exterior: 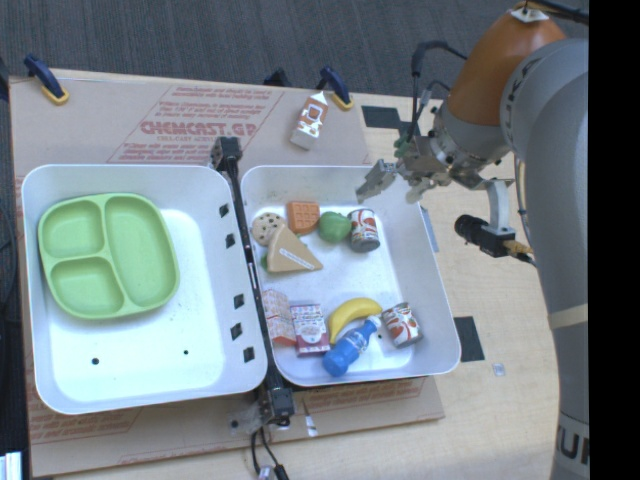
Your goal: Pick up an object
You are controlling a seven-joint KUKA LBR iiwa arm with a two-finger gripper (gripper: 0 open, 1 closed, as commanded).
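Arm (540,88) enters at 3 o'clock. Right bin (430,268) holds the clutter. Hand (385,180) hovers at bin's 1 o'clock rim, grip unreadable, nothing visibly held. Can (363,230) just below: drop straight, straddle it, avoid lime (334,225).

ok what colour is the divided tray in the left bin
Light green; the divided tray shows clearly in the camera view, lying in the left bin.

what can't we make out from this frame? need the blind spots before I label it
- Gripper, camera view: small and blurred, over the right bin's far rim; finger state unreadable.
- Can labels: both cans too small to read.
- Snack packets: print too small, and they overlap each other.
- Blue bottle: the banana covers its top end.
- Arm: cut off by the right edge.
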